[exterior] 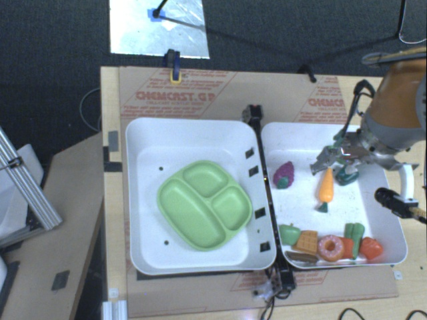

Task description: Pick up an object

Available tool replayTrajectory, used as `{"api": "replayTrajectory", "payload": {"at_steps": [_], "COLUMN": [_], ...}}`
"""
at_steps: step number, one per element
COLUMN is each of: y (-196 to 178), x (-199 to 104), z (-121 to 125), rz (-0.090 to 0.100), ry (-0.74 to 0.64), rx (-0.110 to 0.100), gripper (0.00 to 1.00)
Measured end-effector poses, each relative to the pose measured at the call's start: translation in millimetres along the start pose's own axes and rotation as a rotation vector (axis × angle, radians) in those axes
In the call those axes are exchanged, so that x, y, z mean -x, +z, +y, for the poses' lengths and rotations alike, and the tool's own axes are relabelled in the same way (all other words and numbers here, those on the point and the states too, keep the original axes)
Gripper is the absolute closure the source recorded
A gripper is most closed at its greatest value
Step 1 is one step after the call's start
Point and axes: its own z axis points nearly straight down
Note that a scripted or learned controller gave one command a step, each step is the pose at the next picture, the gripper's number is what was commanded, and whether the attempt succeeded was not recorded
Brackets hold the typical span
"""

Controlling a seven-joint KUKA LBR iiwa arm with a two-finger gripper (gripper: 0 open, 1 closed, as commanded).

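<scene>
the tool [331, 160] hangs over the right bin [393, 235], touching the top of the orange carrot [325, 188]; finger state cannot be determined. the carrot lies mid-bin, right of the purple toy [283, 174]. the green divided plate [203, 205] sits in the left bin [143, 179].

A: Room in the right bin [400, 235]?
B: Middle's open, between the purple toy [283, 174] and the carrot [325, 187]. Front edge is jammed: donut [330, 247], waffle [307, 242], green pepper [289, 233].
</scene>
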Motion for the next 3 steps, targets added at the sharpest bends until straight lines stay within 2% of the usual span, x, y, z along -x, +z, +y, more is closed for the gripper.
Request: {"api": "replayTrajectory", "payload": {"at_steps": [1, 3], "y": [-7, 82], "x": [0, -10], "z": [3, 5], "rz": [-0.002, -0.001], "ry": [-0.002, -0.003], "rx": [0.013, 0.01], "gripper": [0.0, 0.0]}}
